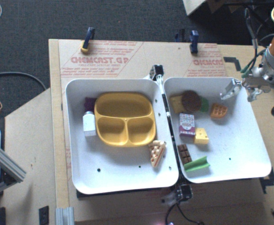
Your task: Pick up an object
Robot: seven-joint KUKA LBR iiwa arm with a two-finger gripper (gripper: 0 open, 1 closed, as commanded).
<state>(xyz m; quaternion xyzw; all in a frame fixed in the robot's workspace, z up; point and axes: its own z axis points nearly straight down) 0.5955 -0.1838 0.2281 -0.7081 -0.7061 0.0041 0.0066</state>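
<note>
My gripper (241, 92) hovers over the upper right corner of the right bin (249, 139). It is open, with nothing between its fingers. The nearest toy food is an orange waffle (218, 110), just below and left of it. Further left lie a round brown cookie (191, 100) with a green piece (204, 105) beside it and a tan slice (175, 103). Lower in this bin are a pink carton (187, 124), a yellow cheese wedge (201, 136), a chocolate bar (184, 153) and a green strip (196, 164).
The left bin (76, 163) holds a yellow divided plate (125, 118), a white bottle (89, 124), a purple item (90, 102) and a pizza slice (157, 153). Clamps (87, 40) hold the board at the back. Cables hang near the arm at the right.
</note>
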